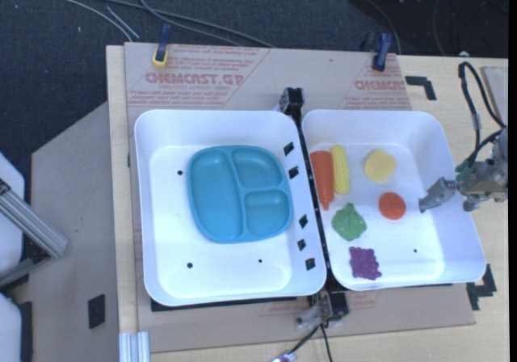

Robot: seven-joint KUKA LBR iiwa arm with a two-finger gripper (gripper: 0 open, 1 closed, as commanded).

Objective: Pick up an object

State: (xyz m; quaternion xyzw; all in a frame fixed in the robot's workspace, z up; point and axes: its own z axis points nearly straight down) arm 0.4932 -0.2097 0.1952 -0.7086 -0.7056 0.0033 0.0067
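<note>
Camera view, looking down on the surface (202, 69), and here are two white bins side by side. The left bin (157, 191) carries a blue divided plate (240, 192), sitting a little left of that bin's centre. The right bin (428, 142) has the toys: an orange carrot (322, 178) lying lengthwise against the left wall, a yellow corn cob (340, 169) touching it on its right side, a yellow lemon (380, 165) further right and apart from the corn. Below the lemon sits a small orange fruit (392, 205). Lower and left of that, a green leafy piece (349, 222), and below it, near the bottom wall, a purple bunch of grapes (364, 263).

Now the tool (440, 193), coming in at the right edge of the frame, about mid-height, over the right-hand part of the right bin. One grey finger (437, 194) pokes out towards the left; whether the fingers are apart or together cannot be told from here. Nothing is seen between them. The orange fruit is the nearest thing, just to the tool's left and slightly lower, with a gap of bare white floor between the two. The lemon lies up and to the left of the tool; the grapes lie down and to the left, well apart.

Two clamps, a blue and yellow clamp (161, 52) at upper left and a blue clamp (380, 51) at upper right, grip the top edge of the surface.
</note>
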